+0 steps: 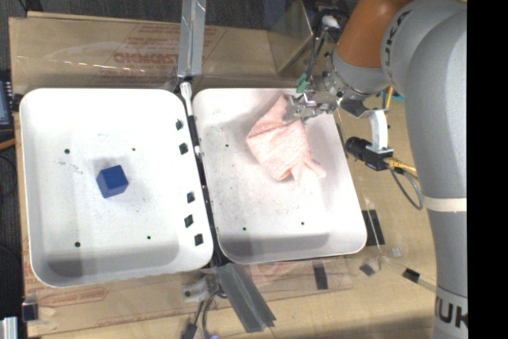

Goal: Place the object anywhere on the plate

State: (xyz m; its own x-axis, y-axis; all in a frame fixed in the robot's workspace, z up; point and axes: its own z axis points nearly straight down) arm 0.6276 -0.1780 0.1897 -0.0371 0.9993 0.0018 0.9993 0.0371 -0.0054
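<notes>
A crumpled pink cloth (pixel 279 145) lies in the upper middle of the right bin (pixel 262 234). A small blue cube (pixel 113 180) rests on the floor of the left bin (pixel 63 250), left of its centre. My gripper (pixel 305 104) hangs at the right bin's upper right, directly over the cloth's top corner. Whether it touches or holds the cloth is not discernible. The grey arm with its orange band (pixel 367 28) comes in from the right, above that corner.
A metal divider (pixel 191 36) runs up between the two bins at the back. Black clips (pixel 189 198) line the seam between them. Cables and a black connector (pixel 367 151) hang beside the right bin's right rim.
</notes>
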